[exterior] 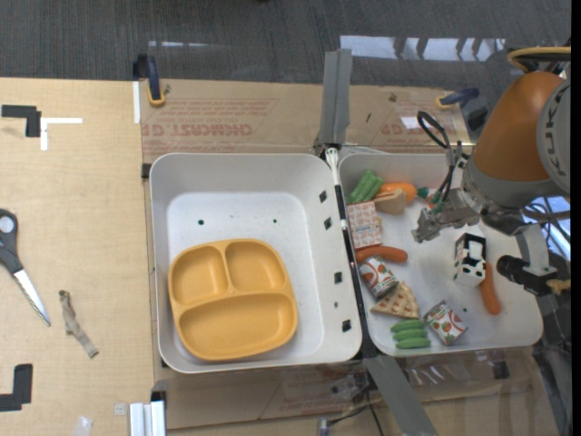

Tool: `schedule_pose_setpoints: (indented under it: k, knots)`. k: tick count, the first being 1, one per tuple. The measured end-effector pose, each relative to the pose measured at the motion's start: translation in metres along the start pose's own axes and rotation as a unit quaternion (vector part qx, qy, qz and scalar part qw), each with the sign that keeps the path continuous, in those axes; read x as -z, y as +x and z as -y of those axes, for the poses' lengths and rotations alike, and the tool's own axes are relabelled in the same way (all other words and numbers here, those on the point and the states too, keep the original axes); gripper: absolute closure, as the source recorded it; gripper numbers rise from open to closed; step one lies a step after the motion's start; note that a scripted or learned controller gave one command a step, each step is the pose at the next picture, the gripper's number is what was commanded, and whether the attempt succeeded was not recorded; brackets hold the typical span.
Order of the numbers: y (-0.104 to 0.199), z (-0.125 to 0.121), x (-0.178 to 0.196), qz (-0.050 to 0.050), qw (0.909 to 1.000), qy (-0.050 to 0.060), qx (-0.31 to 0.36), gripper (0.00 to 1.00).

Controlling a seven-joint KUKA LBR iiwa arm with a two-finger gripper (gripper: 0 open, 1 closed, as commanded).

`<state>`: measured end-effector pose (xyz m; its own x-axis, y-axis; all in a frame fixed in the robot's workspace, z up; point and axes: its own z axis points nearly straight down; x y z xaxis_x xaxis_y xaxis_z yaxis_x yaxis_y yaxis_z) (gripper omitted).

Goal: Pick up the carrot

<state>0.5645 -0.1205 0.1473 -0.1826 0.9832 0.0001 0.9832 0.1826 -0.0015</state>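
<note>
The carrot (490,294) is seen in the right bin (529,332), below and to the right of the pincer (434,223) and well apart from it. Its long axis runs nearly up and down the view, leaning slightly so that the lower end sits further right. Which end is the tip cannot be made out. It is a slim, smooth orange stick with a dull plastic look. Its upper end is tucked just beside a small black-and-white patterned carton (468,260), which stands between it and the pincer. A glossy red-orange sausage (381,253) is laid to the pincer's lower left, with a flat triangular pizza slice (397,305) further down. Whether the pincer is spread or pressed together cannot be told, and nothing is seen held in it.
</note>
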Motion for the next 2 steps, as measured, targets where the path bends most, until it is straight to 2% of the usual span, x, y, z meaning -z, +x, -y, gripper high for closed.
schedule_pose_setpoints:
  k: [1, 2]
  knots:
    - [-0.031, -0.019, 0.130, 0.001, 0.9861, -0.001, -0.166, 1.00]
    - [-0.022, -0.089, 0.004, 0.001, 0.9700, 0.001, -0.243, 1.00]
